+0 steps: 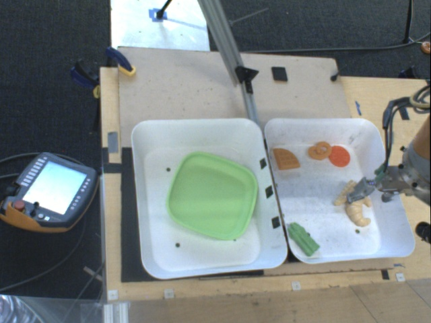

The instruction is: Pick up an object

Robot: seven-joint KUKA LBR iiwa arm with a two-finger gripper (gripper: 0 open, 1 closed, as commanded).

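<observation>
R bin, white shallow plastic (397, 237): grey two-finger gripper (360, 191) reaches in from R edge, low over the pale cream croissant-shaped toy (357, 212), at its upper end. Can't tell if fingers are apart or together; nothing visibly clamped. Toy lies on bin floor, mid-right. Same bin, back: orange wedge-shaped piece (285, 159), orange ring (320, 151) touching a red-orange disc (339, 156). Front L corner: green ridged block (303, 238). L bin, white (143, 180): light green rounded-square plastic plate (212, 195), flat, centred. Teach pendant w/ screen (48, 192) on floor, far L.
</observation>
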